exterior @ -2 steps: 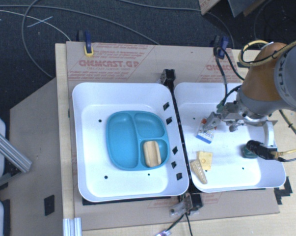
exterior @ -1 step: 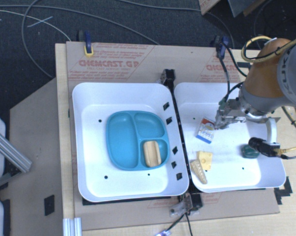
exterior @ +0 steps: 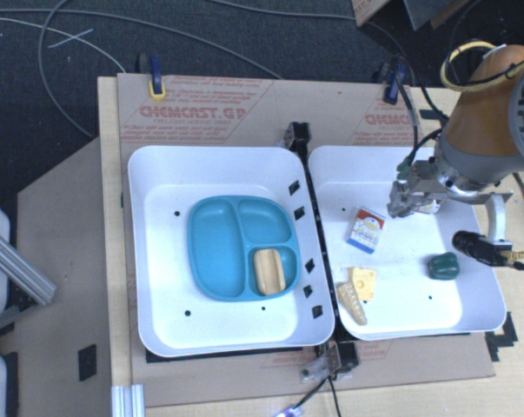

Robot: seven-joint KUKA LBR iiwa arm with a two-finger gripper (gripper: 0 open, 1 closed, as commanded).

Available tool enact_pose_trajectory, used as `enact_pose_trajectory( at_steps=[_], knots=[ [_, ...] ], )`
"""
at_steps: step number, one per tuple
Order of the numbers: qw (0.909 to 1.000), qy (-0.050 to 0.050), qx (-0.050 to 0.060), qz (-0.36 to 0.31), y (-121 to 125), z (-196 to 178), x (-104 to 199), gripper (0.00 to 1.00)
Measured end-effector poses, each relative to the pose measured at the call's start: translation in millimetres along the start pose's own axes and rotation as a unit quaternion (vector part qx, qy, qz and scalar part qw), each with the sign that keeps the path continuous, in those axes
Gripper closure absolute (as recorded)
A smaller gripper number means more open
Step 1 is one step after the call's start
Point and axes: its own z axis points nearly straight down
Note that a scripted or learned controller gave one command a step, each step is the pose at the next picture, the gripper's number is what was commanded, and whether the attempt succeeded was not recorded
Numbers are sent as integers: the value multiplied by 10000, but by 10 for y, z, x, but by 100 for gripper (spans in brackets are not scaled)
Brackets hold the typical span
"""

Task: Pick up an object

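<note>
Seen from above, the left bin (exterior: 157,259) holds a blue sectioned plate (exterior: 235,246), with a tan, bread-like piece (exterior: 268,270) lying in the plate's compartment at about 4 o'clock. A row of black clips (exterior: 303,233) marks the seam between the two bins.

In the right bin (exterior: 479,307), a small red, white and blue carton (exterior: 365,230) lies near the centre. Below it, toward 6 o'clock, a yellow cheese-like wedge (exterior: 363,281) touches a pale corn-cob-shaped item (exterior: 351,303) near the front wall. A dark green object (exterior: 444,266) rests apart from these at about 4 o'clock from the carton.

The gripper (exterior: 407,200) hangs over the right bin at roughly 1 o'clock from the carton, close beside it, beneath the arm's orange band (exterior: 492,89). Whether the fingers are spread or pressed together cannot be told at this angle, and nothing is visible between them.

The carton looks the likeliest target, being nearest. To take it cleanly, the gripper would probably need to shift toward 7 o'clock until centred over the carton, turn so the fingers span its narrow sides, and descend with the fingers wide enough to straddle it. A flat carton may slide or tip if only one finger meets it first, so a centred approach matters.
</note>
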Motion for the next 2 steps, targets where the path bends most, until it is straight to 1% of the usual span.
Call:
enact_pose_trajectory(
  at_steps=[1,2],
  knots=[
    [10000,-6,-15,4,68,-615,-56,100],
    [10000,1,7,2,75,-723,-55,100]
  ],
)
